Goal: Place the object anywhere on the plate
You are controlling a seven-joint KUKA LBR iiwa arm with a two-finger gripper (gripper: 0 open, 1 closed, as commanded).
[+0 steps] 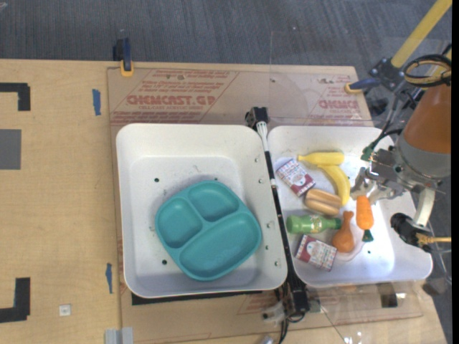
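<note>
— Reading any writing? 
— Making out red "CHEMCAST" lettering on the clear sheet (179, 92) behind the bins; packet (295, 176) labels too small to read. 
— Locating the carrot (364, 212)? 
— Lying in the right bin (412, 260), just under the gripper (367, 185); jaws blurred, cannot tell. 
— And the rest? 
— Sitting in the left bin (136, 156), a teal plate (208, 229); resting on a wooden worktop (50, 213), grey carpet (215, 20) beyond.

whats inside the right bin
The right bin holds a banana, hot dog, green bottle, carrot, chicken leg and two small packets. Its right side is hidden by the arm.
</note>
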